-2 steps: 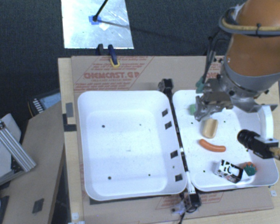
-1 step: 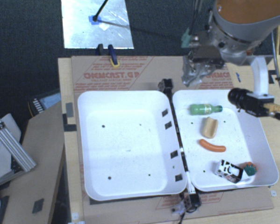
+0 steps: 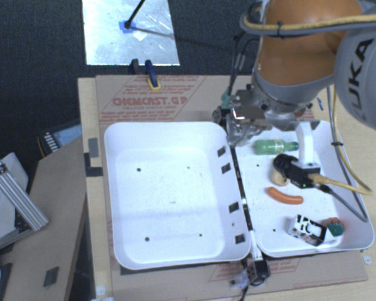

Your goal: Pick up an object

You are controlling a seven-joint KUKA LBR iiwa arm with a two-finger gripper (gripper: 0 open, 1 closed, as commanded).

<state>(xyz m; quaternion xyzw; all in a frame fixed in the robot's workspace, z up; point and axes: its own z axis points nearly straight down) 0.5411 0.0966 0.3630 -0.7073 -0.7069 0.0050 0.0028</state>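
Nearest us, in the near right corner of the right bin point(image 3: 271, 233), we see a black-and-white item point(image 3: 307, 228) lying flat, with a small green piece point(image 3: 334, 229) just beside it on the right. Next back, about mid-bin, an orange sausage-shaped piece point(image 3: 284, 196) lies alone on the bin floor, apart from the others. Further back, a green bottle point(image 3: 274, 146) lies on its side, long axis across the bin. The gripper point(image 3: 236, 131) hangs over the far left corner of this bin, close to the wall shared with the left bin point(image 3: 171, 198) and just left of the bottle. We cannot tell whether it touches the bottle. The wrist covers it, so we cannot tell whether it is spread or pressed together, or whether it grips anything. Above it sits the arm's orange band point(image 3: 301, 40). Behind both bins we see brown cardboard point(image 3: 151, 99) with red print, a blue-and-yellow clamp point(image 3: 151, 76) on its far edge, and farthest back a silvery foil sheet point(image 3: 131, 30).
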